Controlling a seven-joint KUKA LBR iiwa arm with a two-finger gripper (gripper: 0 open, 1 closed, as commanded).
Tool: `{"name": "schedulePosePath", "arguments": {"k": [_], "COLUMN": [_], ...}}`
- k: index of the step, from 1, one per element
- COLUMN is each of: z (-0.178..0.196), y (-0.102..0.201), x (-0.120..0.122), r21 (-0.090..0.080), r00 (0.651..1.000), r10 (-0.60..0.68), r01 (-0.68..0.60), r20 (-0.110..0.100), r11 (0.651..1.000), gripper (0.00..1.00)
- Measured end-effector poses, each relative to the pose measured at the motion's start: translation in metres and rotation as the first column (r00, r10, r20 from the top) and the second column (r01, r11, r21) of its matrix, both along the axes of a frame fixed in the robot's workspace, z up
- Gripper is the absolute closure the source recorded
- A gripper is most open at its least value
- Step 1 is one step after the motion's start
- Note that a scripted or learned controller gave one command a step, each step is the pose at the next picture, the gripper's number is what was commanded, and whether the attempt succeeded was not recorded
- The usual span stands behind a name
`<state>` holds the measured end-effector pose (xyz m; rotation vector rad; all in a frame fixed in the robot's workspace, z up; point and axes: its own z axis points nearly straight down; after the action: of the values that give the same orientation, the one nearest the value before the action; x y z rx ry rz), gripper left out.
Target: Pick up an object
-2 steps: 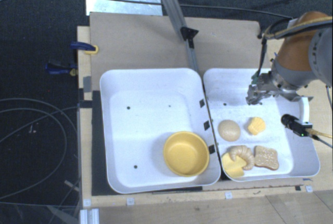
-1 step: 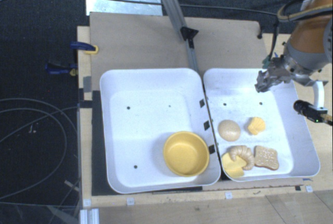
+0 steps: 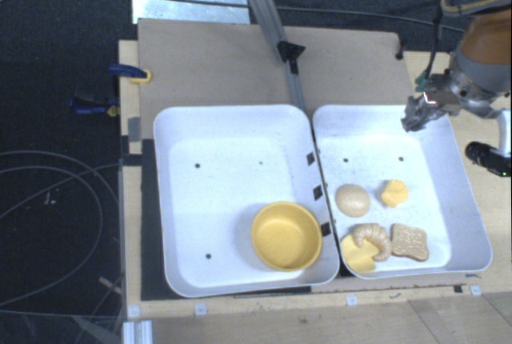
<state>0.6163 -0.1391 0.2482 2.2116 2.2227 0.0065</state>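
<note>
Grey arm (image 3: pixel 480 82) with an orange band, dark end effector (image 3: pixel 414 118)

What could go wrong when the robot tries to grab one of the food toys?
The croissant, toast slice and yellow wedge lie packed together in the right bin's near corner, so the gripper might bump a neighbour or grab two. The round bun looks smooth and could slip out. The gripper hangs over the far rim of the right bin, quite far from the toys.
</note>
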Motion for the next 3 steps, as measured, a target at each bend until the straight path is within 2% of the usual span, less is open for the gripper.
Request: {"name": "schedulePosePath", "arguments": {"k": [1, 3], "z": [0.041, 0.041], "y": [0.000, 0.107], "x": [0.001, 0.016], "r21": [0.000, 0.003], "r00": [1.000, 1.000], "r10": [0.001, 0.006], "r01": [-0.001, -0.006], "r20": [0.000, -0.003], "r11": [1.000, 1.000], "gripper": [1.00, 1.00]}}
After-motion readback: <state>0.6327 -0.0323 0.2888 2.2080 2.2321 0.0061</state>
